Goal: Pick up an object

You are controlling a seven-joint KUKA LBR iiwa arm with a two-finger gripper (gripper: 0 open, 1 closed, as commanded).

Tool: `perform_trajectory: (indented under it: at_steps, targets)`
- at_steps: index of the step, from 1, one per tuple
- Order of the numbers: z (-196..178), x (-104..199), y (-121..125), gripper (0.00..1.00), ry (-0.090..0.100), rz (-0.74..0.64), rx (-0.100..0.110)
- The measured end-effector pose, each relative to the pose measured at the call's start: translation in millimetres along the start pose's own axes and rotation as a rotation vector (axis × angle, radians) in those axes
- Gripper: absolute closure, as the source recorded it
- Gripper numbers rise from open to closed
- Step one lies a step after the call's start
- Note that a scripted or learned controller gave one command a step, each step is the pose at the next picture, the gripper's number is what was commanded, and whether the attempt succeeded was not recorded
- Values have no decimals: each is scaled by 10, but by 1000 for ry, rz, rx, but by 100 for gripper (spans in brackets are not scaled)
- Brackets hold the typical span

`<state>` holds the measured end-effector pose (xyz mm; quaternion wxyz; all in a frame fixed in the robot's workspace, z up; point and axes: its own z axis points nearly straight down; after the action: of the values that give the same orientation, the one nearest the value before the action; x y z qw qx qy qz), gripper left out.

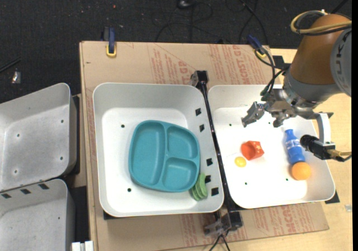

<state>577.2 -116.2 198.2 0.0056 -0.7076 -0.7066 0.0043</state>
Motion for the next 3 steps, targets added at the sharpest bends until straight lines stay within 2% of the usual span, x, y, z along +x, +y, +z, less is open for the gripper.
perform_trajectory:
  at_steps: [1, 3]
  targets:
    - [-76, 2, 29, 0, -2, -2, -13]
    - [1066, -56, -27, 0, -1, 0, -9]
